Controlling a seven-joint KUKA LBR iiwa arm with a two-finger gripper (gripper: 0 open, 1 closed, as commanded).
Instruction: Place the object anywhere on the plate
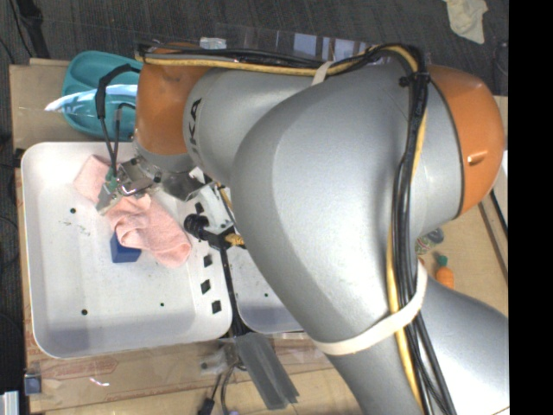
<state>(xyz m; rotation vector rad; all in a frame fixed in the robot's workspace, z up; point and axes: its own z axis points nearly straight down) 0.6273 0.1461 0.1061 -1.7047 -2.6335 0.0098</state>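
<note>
Bench: wooden top (30, 85) over dark carpet, two shallow white bins side by side; left bin (52, 309) visible at frame left, right bin (268, 318) mostly covered by the arm.
Arm: big grey KUKA body (346, 206) with orange band, took up the centre and right of frame; cables ran along it.
Gripper: gripper (117, 188) sat at upper left of the left bin, tip down in the pink cloth. Could not tell whether it was spread or pinched; the tip was too small and buried in fabric.
Object: pink cloth (155, 227), soft, crumpled, folded over itself, lay on the left bin floor, upper centre. Likely the task item, though I can't be sure.
Other item: small blue block (123, 251), hard-edged, touching the cloth's lower left edge.
Plate: teal rounded thing (86, 80) at upper left, outside the bin, glossy; possibly the plate, can't confirm.
Background: crumpled pale rag (464, 11) on the carpet, upper right; small orange bit (444, 277) at right of the bench.
Progress: early, by my read. Cloth was on the bin floor and nothing rested on a plate. Left: secure a grip, lift, carry, set down.
</note>
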